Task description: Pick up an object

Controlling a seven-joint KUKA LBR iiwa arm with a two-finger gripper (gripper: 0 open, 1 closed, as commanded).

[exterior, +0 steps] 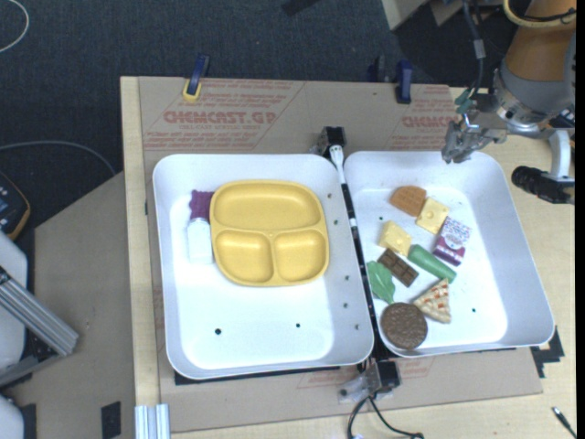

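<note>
Two white bins side by side on the bench. Gripper (456,151): at the far rim of the right bin (526,245), nothing visible between its fingers; whether they are open or closed cannot be told. Left bin (174,291): yellow divided tray (270,231), with a purple item (200,203) and a white item (198,241) just beside its left edge. Right bin, all objects nearer the camera than the gripper and apart from it: green pieces (381,282), brown round cookie (403,326), brown bread-like piece (409,198), yellow blocks (431,215), pizza slice (435,302), purple packet (452,239).
</note>
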